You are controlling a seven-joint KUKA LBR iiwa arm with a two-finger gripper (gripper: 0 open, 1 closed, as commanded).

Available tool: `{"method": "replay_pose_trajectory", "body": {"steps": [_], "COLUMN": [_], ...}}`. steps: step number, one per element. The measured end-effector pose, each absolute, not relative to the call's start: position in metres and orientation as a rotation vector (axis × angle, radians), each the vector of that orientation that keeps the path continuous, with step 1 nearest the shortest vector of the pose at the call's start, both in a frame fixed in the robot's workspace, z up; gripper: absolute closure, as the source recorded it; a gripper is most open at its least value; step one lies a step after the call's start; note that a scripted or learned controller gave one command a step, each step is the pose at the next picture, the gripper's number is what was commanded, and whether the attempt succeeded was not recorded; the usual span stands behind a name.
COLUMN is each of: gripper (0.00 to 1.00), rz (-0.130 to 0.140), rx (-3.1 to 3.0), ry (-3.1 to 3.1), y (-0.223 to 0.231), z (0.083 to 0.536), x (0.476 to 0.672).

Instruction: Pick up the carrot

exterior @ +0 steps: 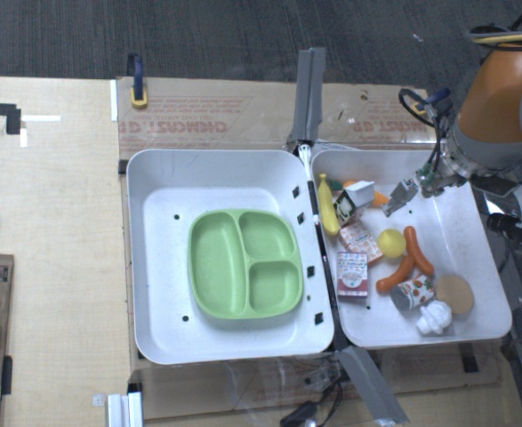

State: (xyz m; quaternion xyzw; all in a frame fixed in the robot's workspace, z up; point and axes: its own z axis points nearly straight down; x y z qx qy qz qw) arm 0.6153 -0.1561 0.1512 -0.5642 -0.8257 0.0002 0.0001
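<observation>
Camera view: the gripper (403, 197) hangs over the upper part of the right bin (483, 327); whether it is wide or narrow cannot be told. The carrot (381, 199) lies just left of the jaws, beside a small white carton (360, 191).

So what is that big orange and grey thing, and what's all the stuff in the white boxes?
That is a robot arm, reaching in from the right. The camera looks down from above the bench. At the arm's end is its gripper, a two-finger pincher, hovering over the right bin. That bin holds toy food: a banana, a lemon, sausages, small boxes and a can. Something orange, perhaps the carrot, sits beside the gripper. I can't tell whether anything is held. The left bin holds a green tray.
</observation>
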Motion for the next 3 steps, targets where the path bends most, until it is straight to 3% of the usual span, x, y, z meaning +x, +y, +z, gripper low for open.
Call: {"method": "replay_pose_trajectory", "body": {"steps": [1, 2, 3], "gripper": [0.0, 0.0, 0.0], "rz": [-0.001, -0.001, 0.001], "rx": [-1.378, -1.131, -1.015], "ry": [-2.827, -2.936, -2.976], "y": [-0.15, -0.154, -0.124], "z": [0.093, 0.161, 0.093], "x": [0.655, 0.647, 0.65]}}
